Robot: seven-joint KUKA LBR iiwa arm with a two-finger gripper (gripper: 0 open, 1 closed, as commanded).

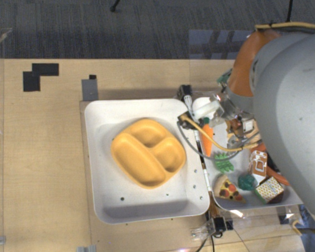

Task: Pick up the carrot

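We find the carrot [206, 137] at the left edge of the right bin [247, 203], just beside the wall it shares with the left bin [96, 168]. The arm [288, 116] reaches in from the right and covers most of that bin's right and far parts. Its jaws sit over the far left corner, close to the carrot, and we cannot tell how they stand. Room there is tight. On the near side of the carrot lie a green leafy piece [222, 162], a pizza slice [228, 189], a teal lump [247, 182] and a small box [270, 189]. In the left bin, a yellow divided plate [148, 152] lies mid-floor, with bare white around it.
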